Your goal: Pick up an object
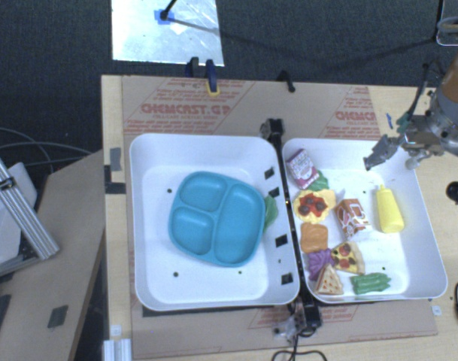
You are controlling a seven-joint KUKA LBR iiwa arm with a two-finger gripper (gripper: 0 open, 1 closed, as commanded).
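Step in hand: approach, nothing picked yet. Gripper [386, 153] hangs over the upper right of the right bin [432, 265], above the bin floor, with no object between its fingers; they look spread, so I read the claw as released. Landmark for positions: the yellow bottle [389, 208]. It lies just below and slightly right of the gripper, lengthwise, apart from the other toys, so it is the nearest candidate. Left of the bottle: a red-and-white carton [352, 217], then a pizza round [313, 204]. Up and left of the bottle: a pink packet [301, 167]. Below and left of the bottle: a toast piece [313, 238], a pizza slice [347, 256], a purple piece [318, 262], a wedge [329, 281], and a green pepper [370, 282]. Far left of the bottle, in the left bin [150, 292], sits a blue tray [216, 217]. Next move, as I judge it: shift down toward the bottle, align the fingers across its narrow width, descend, then close. Risk: the bottle is round and may roll out.
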